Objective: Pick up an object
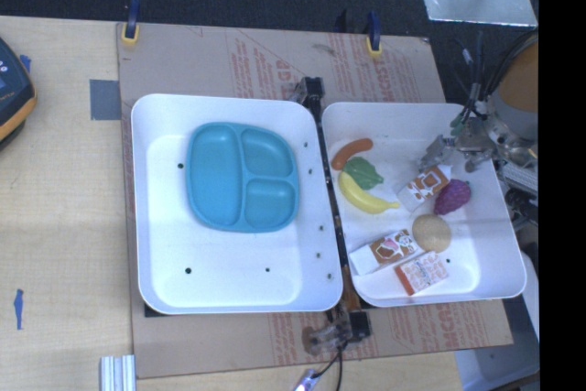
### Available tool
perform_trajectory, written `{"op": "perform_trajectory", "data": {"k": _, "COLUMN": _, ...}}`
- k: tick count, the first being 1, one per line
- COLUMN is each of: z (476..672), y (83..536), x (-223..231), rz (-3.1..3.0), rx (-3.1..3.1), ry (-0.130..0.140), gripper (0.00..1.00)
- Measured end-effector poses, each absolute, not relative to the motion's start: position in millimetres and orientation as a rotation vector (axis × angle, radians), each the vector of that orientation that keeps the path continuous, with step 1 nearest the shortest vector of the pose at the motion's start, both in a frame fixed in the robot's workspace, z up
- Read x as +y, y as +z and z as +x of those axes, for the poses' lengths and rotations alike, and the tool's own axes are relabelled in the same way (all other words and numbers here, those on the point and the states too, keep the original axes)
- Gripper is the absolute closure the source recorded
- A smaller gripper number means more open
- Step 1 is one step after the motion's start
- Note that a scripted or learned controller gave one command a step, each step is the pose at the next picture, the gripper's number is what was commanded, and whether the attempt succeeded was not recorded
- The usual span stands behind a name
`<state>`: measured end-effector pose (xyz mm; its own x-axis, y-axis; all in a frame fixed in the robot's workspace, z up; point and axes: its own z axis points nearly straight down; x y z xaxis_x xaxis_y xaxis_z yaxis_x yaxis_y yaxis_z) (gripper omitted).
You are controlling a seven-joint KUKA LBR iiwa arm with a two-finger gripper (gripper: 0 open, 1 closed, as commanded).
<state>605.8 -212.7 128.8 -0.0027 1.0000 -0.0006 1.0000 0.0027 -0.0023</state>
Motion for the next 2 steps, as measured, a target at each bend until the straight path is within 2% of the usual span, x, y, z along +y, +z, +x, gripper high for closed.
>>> {"op": "perform_trajectory", "data": {"k": 1, "z": 609.1, "y": 92, "x": -176, "rz": -2.214, "rx": -2.227, "ry": 0.004, "gripper": 0.0}}
{"op": "perform_trajectory", "data": {"k": 2, "z": 609.2, "y": 103, "x": -177, "rz": -2.213, "rx": -2.229, "ry": 0.007, "gripper": 1.0}}
